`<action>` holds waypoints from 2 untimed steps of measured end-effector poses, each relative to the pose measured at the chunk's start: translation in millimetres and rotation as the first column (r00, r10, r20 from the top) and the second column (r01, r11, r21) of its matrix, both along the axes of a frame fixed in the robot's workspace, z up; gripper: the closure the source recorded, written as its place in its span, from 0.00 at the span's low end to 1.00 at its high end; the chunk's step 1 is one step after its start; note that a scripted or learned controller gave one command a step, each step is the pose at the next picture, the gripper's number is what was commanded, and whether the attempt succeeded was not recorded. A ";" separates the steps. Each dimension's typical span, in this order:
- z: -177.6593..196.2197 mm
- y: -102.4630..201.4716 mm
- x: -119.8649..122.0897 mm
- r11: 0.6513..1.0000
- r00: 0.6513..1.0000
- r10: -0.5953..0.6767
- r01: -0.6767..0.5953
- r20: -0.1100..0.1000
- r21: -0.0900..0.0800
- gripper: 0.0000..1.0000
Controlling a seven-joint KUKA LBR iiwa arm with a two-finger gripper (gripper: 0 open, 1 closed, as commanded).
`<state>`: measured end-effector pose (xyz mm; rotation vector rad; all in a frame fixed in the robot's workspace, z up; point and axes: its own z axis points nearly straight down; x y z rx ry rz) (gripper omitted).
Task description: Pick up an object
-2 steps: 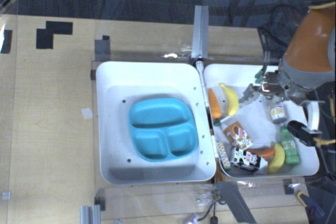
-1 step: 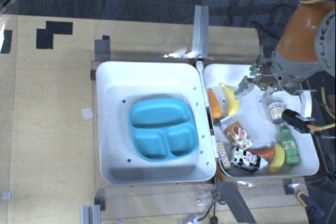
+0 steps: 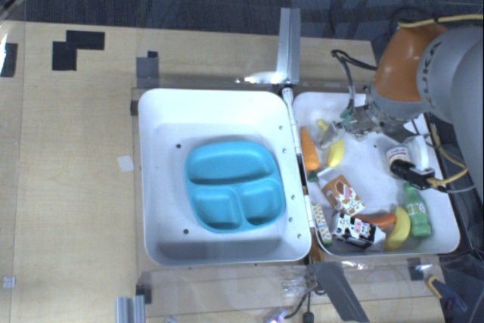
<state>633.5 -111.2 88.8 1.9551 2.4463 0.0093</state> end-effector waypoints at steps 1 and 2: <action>13.3 1.4 2.6 1.000 1.000 0.001 -0.001 0.006 0.002 1.00; 98.1 71.1 36.7 0.982 0.982 -0.189 0.189 -0.005 0.002 1.00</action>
